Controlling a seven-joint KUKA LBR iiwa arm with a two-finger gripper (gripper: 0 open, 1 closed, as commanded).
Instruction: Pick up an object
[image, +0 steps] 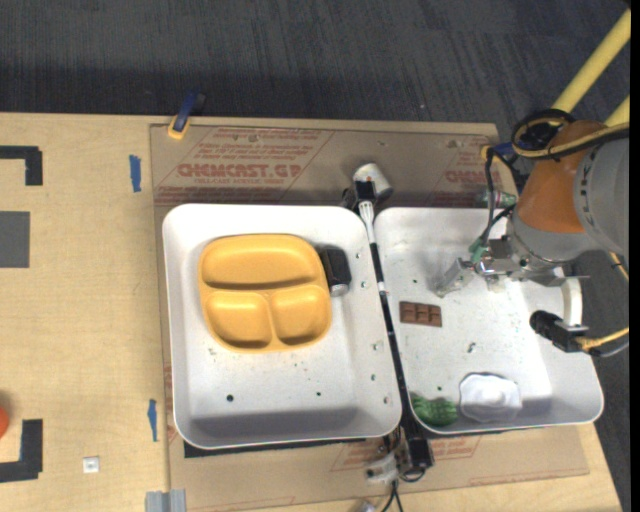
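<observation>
From the camera above, the tabletop (80, 330) carries two shallow white bins side by side, resting on a brown cardboard sheet (250, 160).

The left bin (190, 390) holds two things: one yellow divided tray (265, 302) with three compartments, lying toward the far-left part of that bin, and one small dark block (335, 268) touching the tray's right edge.

The right bin (560, 395) holds three loose things. One small brown square piece (421, 314) lies near the divider between the bins, roughly mid-depth. One green leafy thing (435, 409) sits at the near edge of this bin, close to the divider. One white bundle (489, 395) lies just to the right of the green thing, nearly touching it.

The arm comes in from the right, its orange band (550, 195) over the far-right part of the right bin. The hand (478, 268) hangs above the far half of that bin, well apart from the brown piece, the green thing and the white bundle. Nothing shows between its parts, and I cannot tell whether it stands wide or narrow.

One blue-and-yellow clamp (184, 115) sits at the cardboard's far-left corner.
</observation>
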